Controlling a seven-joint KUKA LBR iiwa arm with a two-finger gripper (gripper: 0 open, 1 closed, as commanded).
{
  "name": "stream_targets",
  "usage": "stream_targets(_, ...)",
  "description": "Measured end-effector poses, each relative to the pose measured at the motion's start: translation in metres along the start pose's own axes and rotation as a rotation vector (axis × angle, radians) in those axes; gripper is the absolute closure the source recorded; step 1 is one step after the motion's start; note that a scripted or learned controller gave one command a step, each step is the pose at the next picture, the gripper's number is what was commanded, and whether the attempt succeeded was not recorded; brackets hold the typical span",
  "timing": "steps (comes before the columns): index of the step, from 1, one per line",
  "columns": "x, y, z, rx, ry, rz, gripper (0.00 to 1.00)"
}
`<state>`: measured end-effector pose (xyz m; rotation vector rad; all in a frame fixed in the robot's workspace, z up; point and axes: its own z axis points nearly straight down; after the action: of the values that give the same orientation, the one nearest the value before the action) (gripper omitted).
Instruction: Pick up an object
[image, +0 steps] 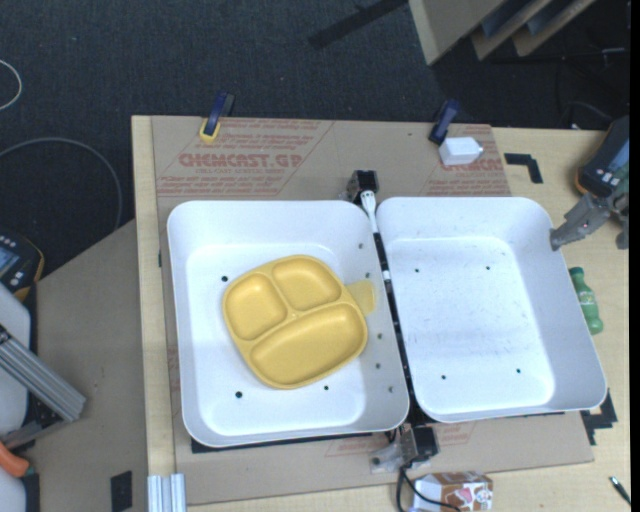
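Here the gripper (572, 232) sits at the right bin's (470, 390) far-right rim, its opening unclear; yellow tray (293, 320) lies well apart.

The left bin (190, 300) is largely occupied by a yellow divided plate (293, 320), which lies flat across its centre toward the right wall, leaving open floor along the left wall and the far and near edges. The right bin (480, 310) offers an unobstructed floor from wall to wall. The gripper (572, 228) stands at the far right corner of the right bin, and a green object (587, 298) lies on the bench just outside its right wall.
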<state>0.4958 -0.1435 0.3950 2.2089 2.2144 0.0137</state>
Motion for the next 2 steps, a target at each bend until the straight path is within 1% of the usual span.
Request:
stream_targets(1, 0.0371, -0.0150, -0.0652, 0.007, 0.003, -0.001, 0.00)
stream_targets(2, 0.0355, -0.0140, -0.0728, 0.009, 0.001, 0.001, 1.00)
